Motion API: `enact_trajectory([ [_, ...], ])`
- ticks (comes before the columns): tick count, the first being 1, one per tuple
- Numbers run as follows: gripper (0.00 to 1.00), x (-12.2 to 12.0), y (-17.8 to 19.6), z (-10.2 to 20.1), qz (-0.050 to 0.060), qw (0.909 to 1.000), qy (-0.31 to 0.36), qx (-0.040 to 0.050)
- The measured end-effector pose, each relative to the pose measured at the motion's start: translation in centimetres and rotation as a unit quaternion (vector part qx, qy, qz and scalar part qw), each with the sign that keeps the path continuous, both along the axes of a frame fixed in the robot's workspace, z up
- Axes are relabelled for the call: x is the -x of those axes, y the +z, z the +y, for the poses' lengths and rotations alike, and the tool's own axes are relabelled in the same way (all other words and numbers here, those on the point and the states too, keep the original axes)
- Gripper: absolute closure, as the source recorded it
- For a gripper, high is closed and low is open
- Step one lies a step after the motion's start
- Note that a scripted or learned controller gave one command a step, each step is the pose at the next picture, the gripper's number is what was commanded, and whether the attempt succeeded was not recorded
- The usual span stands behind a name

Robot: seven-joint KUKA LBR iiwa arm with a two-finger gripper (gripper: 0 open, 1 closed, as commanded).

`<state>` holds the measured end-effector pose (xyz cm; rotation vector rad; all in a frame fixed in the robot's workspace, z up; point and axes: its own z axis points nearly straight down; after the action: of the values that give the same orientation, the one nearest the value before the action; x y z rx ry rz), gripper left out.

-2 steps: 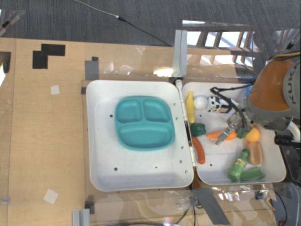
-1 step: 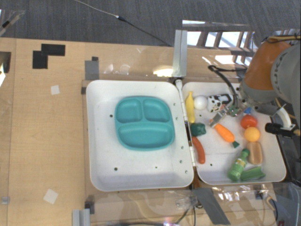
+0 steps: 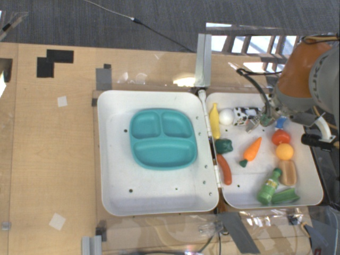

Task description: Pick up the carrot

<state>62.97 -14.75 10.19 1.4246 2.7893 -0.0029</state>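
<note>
Mid right bin (image 3: 317,193), carrot (image 3: 252,150), open floor around

Dark grey ribbed carpet (image 3: 106,15) beyond the bench, thin cable (image 3: 90,3) trailing across it, light wooden benchtop (image 3: 48,153) with black square markings (image 3: 53,61), bright glare (image 3: 183,81) on the wood

Arm (image 3: 313,73) in from right, wrist low.

Single fixed view from above the bench (image 3: 48,158), looking down at a slant. Frames both bins side by side, left bin (image 3: 114,190) and right bin (image 3: 313,193), from moderate height, floor visible along the top. Arm (image 3: 308,73) entering from right.
</note>
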Motion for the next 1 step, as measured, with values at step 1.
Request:
enact_trajectory([
  [1, 0.00, 0.50, -0.32, 0.04, 0.011, 0.9999, 0.000, -0.0028],
])
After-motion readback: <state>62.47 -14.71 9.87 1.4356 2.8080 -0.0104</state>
